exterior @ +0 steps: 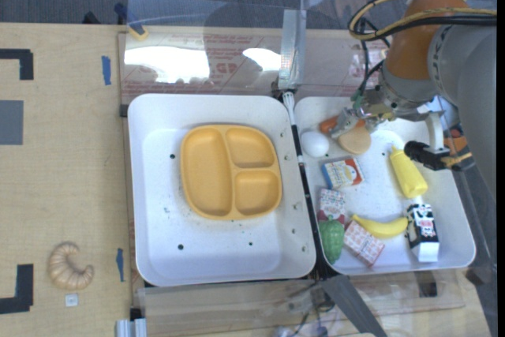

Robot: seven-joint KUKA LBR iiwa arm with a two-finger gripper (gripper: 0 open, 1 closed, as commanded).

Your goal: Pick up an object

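Your gripper (364, 111) sits low in the upper part of the right white bin (458, 205), over a round tan bread-like piece (355, 141) and a small orange item (330, 125). Can't tell the claw state. Risk: tight clutter beside the white egg (315, 144), so you could nudge neighbours or pinch two.

Divided plate (230, 170) in left bin (150, 249); banana (380, 226) in right bin (461, 245); croissant (69, 265) on bench (55, 170).

glossy white plastic bins (150, 170), matt yellow plastic tray (231, 170), pale wooden bench (63, 170)
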